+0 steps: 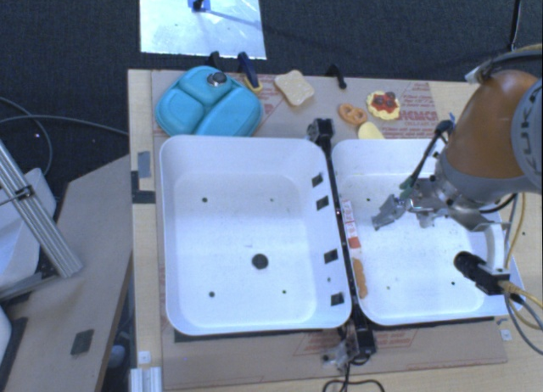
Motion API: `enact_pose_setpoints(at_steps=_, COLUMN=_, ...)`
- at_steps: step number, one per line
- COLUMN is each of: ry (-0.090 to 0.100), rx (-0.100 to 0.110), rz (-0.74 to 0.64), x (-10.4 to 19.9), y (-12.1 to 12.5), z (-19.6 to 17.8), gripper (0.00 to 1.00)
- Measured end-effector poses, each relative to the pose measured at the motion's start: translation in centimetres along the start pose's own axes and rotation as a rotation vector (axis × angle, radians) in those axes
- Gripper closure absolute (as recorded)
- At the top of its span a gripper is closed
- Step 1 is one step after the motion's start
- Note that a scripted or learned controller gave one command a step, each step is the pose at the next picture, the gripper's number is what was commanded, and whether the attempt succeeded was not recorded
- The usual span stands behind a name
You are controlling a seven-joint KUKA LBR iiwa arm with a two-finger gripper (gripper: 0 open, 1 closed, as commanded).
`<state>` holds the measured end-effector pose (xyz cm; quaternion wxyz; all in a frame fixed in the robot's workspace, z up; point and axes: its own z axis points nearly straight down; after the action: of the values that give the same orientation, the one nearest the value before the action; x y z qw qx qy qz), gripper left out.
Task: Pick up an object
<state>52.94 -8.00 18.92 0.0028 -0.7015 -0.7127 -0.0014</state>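
My gripper [386, 212] hangs over the middle of the right white bin [424, 310], pointing left, on the grey arm with the orange band [496, 123]. I see nothing held in it. A small orange-brown piece [359, 277] lies at the left wall of that bin, below and left of the gripper and apart from it. In the left white bin [182, 212] a small dark round thing [260, 260] rests on the floor, far to the gripper's left.
Behind the bins on the bench lie a blue divided dish [208, 103], a toast slice [294, 87], a pretzel [352, 113], a small topped tart [383, 103] and a yellow piece [370, 131]. A black divider strip [335, 212] runs between the bins.
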Motion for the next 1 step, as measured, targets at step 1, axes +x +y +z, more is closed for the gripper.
enact_pose_setpoints(at_steps=1, ry=-0.008, rx=-0.003, rz=0.011, x=-3.49, y=6.59, z=9.6, gripper=0.0)
